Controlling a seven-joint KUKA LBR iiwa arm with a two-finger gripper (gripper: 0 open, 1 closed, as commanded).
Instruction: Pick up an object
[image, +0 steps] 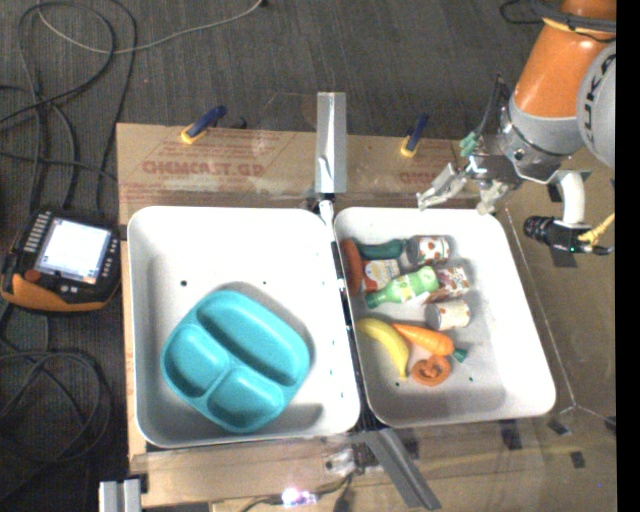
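Note:
The right bin (525, 330) holds a pile of toy groceries: a red sausage (350, 263), a green bottle (405, 288), small cans (431, 247) (448, 315), a banana (388, 343), a carrot (426, 338) and an orange ring-shaped piece (432, 372). My gripper (457, 199) hangs over the far rim of that bin, above and behind the cans. Its two fingers are spread open with nothing between them. The grey and orange arm comes in from the upper right.
The left bin (150, 300) holds a teal divided plate (237, 357). A metal bar (331, 140) stands behind the seam between the bins. Blue (203, 122) and yellow (413, 135) clamps sit at the back. A pendant (60, 258) and cables lie far left.

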